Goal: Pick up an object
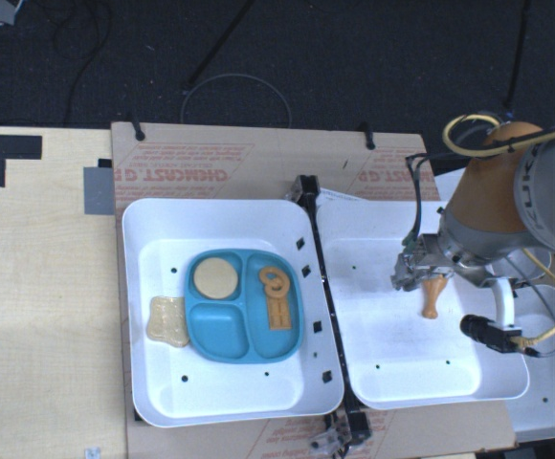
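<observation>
Partly hidden jaws (413,273) over right bin (392,371), grip unreadable (wrist blocks them), wooden peg (432,297) beside.

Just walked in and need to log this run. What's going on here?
The arm's gripper is down in the right bin, next to a small tan wooden piece that sits just beside it. Whether it has hold of that piece can't be made out. In the left bin, a blue divided tray carries a round tan disc and a wooden key-like piece; a pale beige block lies against the tray's left edge.
</observation>
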Available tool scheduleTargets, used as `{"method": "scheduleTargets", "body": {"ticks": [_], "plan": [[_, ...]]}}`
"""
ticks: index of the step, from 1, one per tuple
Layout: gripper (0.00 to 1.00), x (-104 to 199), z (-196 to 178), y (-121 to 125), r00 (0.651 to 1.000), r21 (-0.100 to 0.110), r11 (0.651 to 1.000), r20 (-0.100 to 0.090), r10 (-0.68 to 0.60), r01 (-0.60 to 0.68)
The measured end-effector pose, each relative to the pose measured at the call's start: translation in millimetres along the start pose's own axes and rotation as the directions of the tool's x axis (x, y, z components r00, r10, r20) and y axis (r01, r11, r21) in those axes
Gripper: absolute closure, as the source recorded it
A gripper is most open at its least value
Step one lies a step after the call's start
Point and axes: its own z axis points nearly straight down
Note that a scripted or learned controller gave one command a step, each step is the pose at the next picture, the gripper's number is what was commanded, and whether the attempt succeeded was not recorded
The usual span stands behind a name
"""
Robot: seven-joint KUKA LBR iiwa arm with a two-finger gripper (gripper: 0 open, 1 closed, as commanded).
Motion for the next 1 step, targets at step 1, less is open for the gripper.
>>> {"method": "scheduleTargets", "body": {"ticks": [1], "plan": [[1.0,-3.8,-42.7,-1.0,1.0,-0.001,1.0,0.0,-0.001,0.001]]}}
